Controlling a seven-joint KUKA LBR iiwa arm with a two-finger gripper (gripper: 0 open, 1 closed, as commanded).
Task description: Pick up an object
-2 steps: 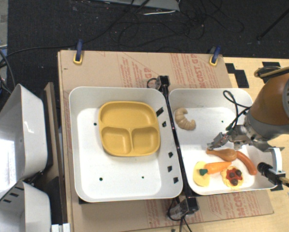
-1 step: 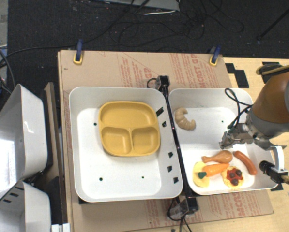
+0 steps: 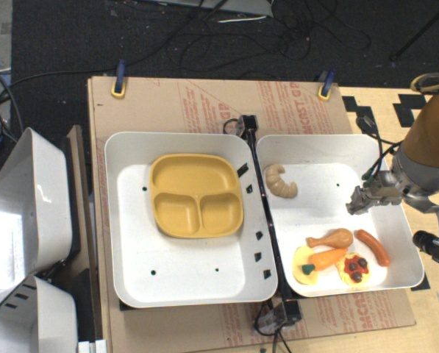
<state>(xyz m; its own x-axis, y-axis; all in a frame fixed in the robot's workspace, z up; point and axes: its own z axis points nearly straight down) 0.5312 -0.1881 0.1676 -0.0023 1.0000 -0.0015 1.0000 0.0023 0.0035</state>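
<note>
Toy food lies in the right bin [image 3: 329,149], gathered mostly at its near edge. A chicken drumstick [image 3: 331,237] rests just above a carrot [image 3: 323,259], and the carrot lies across a yellow piece with a green spot [image 3: 304,268]. A sausage [image 3: 373,247] sits at a slant just right of the drumstick. Beside the carrot's right end is a small yellow piece bearing red and dark blobs [image 3: 354,268]. A pale croissant [image 3: 281,182] lies apart from this group, near the bin's left wall toward the far side.

The gripper [image 3: 360,202] hangs over the right part of the same bin, above the sausage and drumstick in the view and well apart from the croissant. Its dark tip points left and slightly down. Nothing is seen between its fingers; how far apart they stand cannot be told at this size and angle. Behind it, the grey arm [image 3: 425,169] with its orange band [image 3: 434,134] enters from the right.

The left bin [image 3: 131,219] holds a yellow divided plate [image 3: 197,195], three compartments, lying flat toward the far side. Both bins rest on a brown board [image 3: 204,101] held by two yellow-and-blue clamps [image 3: 118,81] at its far edge. A white tub [image 3: 28,197] stands tilted at the left of the bench.
</note>
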